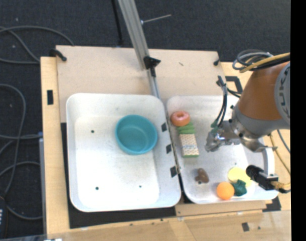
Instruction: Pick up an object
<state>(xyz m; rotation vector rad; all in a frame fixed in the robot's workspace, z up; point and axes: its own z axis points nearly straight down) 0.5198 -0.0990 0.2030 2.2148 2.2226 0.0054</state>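
My gripper (213,140) hangs over the middle of the right bin (203,109), a short way right of a tan sponge-like block with a green end (188,141). A pink-orange ring (180,118) lies just beyond that block. Nearer the front sit a small brown lump (201,175), an orange ball (224,191), a dark green piece (240,189) and a yellow disc (237,174). Nothing shows between the gripper's tips from this angle.
The left bin (88,159) holds a teal bowl (137,134). A slanted aluminium post (135,29) rises from the bench behind the bins. The arm's orange band (263,94) and cables overhang the right bin's far right side.
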